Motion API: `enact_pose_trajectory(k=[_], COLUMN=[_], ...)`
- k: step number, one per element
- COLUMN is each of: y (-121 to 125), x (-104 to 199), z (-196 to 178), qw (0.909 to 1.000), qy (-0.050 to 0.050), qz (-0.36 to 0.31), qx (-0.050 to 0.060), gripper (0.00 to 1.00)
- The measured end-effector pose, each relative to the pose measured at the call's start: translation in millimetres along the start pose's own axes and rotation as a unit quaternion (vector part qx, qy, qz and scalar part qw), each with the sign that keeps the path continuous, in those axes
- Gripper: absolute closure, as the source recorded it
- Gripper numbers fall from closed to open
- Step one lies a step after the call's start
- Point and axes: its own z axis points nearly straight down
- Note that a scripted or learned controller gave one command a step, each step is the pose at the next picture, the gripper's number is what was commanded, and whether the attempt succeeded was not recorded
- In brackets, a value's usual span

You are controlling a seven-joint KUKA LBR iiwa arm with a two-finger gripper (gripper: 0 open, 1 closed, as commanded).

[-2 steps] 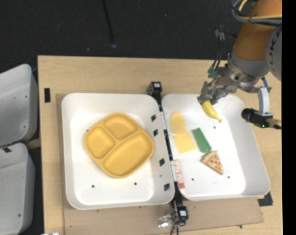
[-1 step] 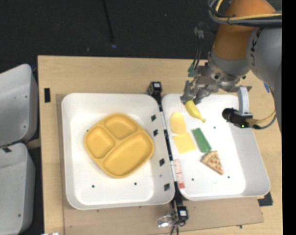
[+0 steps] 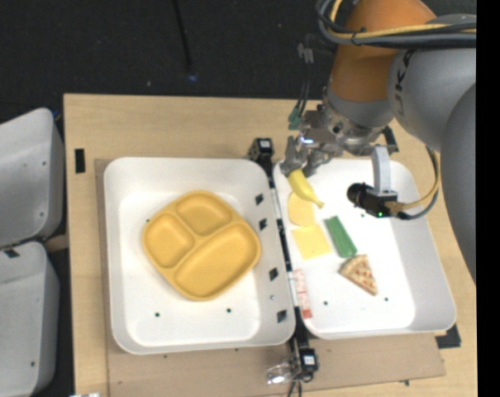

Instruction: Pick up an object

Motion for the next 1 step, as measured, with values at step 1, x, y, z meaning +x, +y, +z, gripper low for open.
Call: enact_pose_trajectory(k=[1], y=[9.8], x=[48.6], z=[16.6], qw=[1.0], qy=[0.0], qz=[0.0], qx=[0.001], gripper=[1.0])
